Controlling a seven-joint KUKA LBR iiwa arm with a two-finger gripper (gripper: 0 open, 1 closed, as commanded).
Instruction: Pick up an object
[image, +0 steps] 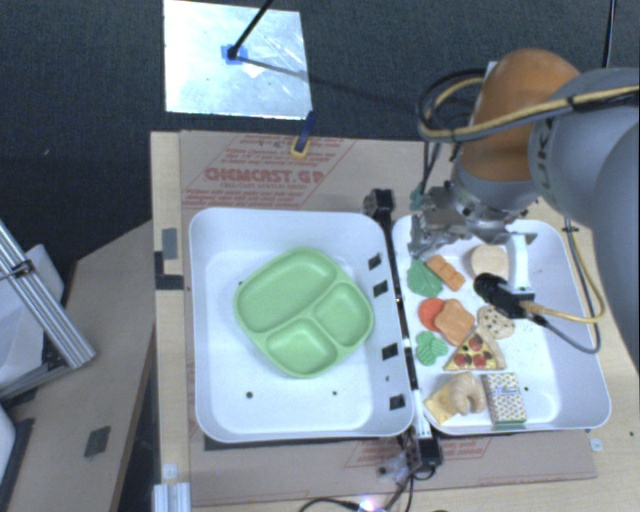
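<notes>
The right bin holds several toy foods: an orange block, a green leafy piece, a red-and-orange piece, a pizza slice, a cracker, a second green piece, a tan ginger-like lump and a patterned box. My gripper hangs over the bin's upper left corner, just above the orange block and green piece. Nothing is visibly held between its tips.
The left bin carries a green divided plate. A black divider with clips runs between the bins. A black cable with a yellow lead crosses the right bin. The arm fills the upper right.
</notes>
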